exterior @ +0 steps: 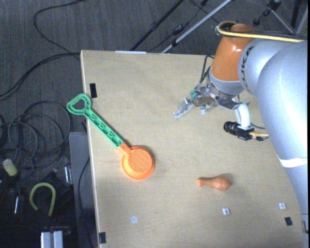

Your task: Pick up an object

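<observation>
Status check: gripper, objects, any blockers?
Gripper over bare bench, holding nothing. Green-handled orange strainer and orange drumstick toy both untouched on bench. Nothing in the way.

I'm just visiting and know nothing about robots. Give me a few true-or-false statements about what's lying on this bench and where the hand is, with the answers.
1. The strainer has an orange head and a green handle. True.
2. The hand is holding the strainer. False: it sits apart from it, toward the right, with nothing visible between its fingers.
3. A small tan drumstick-shaped object lies right of the strainer's head. True.
4. The drumstick-shaped object rests on top of the strainer. False: bare surface separates them.
5. The arm has an orange section. True.
</observation>
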